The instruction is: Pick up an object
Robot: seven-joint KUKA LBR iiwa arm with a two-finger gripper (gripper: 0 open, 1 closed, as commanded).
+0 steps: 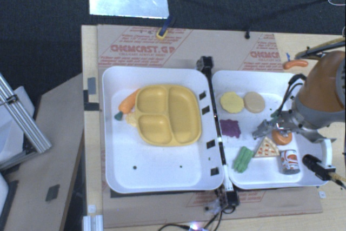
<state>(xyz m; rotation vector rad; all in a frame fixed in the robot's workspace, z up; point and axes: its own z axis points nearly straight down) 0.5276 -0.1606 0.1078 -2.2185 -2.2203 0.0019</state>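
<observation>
1. Two shallow white plastic bins with rounded corners sit side by side on a tan cardboard-covered bench: left bin [116, 170], right bin [270, 178].
2. Left bin holds a glossy yellow plastic divided plate [165, 114], rounded-square with three compartments, lying flat around the bin's centre.
3. Orange plastic toy carrot with a green tip [127, 103] lies at the plate's 9 o'clock edge, touching it, tilted diagonally.
4. Right bin, 11 o'clock area: flat round yellow disc [232, 102], and just beside it a flat round tan cookie-like disc [254, 101].
5. Bumpy purple grape-like cluster [230, 127] sits at the bin's 9 o'clock.
6. Green ridged oblong toy vegetable [243, 159] lies at 7 o'clock, slanted.
7. Triangular pizza-slice toy, tan crust with red dots [266, 149], sits near bin centre, touching the green piece's upper end or just beside it.
8. Small cylindrical tin with a white and orange label [290, 161] stands at 5 o'clock, apart from the slice.
9. Rounded orange object [281, 137] sits just above the slice, right under the grey metal two-finger gripper [270, 130].
10. Gripper is low over the right bin's centre; fingers look spread around the orange object, possibly touching it, but a clamp isn't clear at this resolution, so I cannot tell its state.
11. Grey arm with the orange band [324, 84] comes in from 3 o'clock.
</observation>
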